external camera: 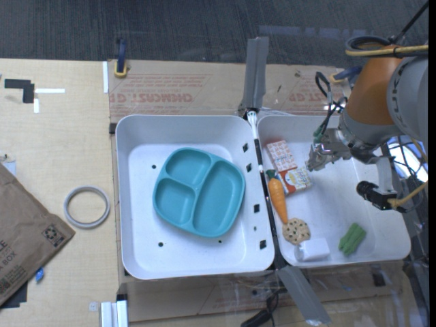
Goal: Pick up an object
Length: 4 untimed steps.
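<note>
The right bin holds a small red and white carton, an orange toy carrot, a chocolate-chip cookie, a white block and a green vegetable piece. My gripper hangs over the upper middle of this bin, just right of the carton, pointing down. Nothing is visibly between its fingers. The arm reaches in from the right, its orange band above the wrist.
The left bin holds a teal divided plate. A grey tape ring and a brown cardboard box lie on the bench to the left. A metal divider post stands between the bins at the back.
</note>
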Each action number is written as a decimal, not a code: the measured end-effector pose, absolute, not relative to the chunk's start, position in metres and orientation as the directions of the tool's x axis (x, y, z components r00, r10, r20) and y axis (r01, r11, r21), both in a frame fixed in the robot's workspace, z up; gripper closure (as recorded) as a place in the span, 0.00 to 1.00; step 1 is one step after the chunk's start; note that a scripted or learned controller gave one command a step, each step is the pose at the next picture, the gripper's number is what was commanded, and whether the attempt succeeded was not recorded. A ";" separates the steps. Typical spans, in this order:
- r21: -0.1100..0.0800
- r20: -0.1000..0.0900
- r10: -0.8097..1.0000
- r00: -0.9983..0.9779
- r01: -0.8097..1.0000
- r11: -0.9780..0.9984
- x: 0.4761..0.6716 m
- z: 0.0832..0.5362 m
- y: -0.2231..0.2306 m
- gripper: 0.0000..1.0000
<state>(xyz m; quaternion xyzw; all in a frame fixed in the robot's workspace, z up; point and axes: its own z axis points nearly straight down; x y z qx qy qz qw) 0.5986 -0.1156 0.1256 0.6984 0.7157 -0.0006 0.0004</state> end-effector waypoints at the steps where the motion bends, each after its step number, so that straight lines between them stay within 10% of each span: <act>1: -0.001 -0.001 1.000 -0.024 1.000 0.024 0.599 0.126 -0.116 0.00; 2: 0.006 -0.002 1.000 -0.028 1.000 0.028 0.548 0.096 -0.097 0.00; 3: 0.008 -0.004 0.990 -0.140 0.990 0.140 0.591 0.096 -0.096 0.00; 4: 0.011 -0.005 0.990 -0.137 0.990 0.137 0.592 0.106 -0.098 1.00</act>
